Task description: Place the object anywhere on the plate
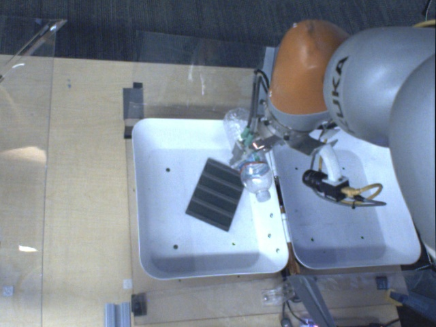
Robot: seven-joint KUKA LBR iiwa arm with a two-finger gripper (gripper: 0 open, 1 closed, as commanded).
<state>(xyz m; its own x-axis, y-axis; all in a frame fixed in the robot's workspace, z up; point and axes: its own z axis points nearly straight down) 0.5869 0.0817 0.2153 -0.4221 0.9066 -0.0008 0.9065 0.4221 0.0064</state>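
Two shallow white bins sit side by side on the bench (75, 182). In the left bin (157, 210) a dark ribbed slab (216, 194) lies flat and askew near the middle. Just right of it, a clear plastic bottle (256, 177) lies close to that bin's right wall, right beside the slab's right edge. The jaws hang directly over the bottle's upper part, and I cannot tell whether they are released or clenched. The grey arm (371, 80) with its orange band (303, 63) reaches across above the right bin (354, 240).
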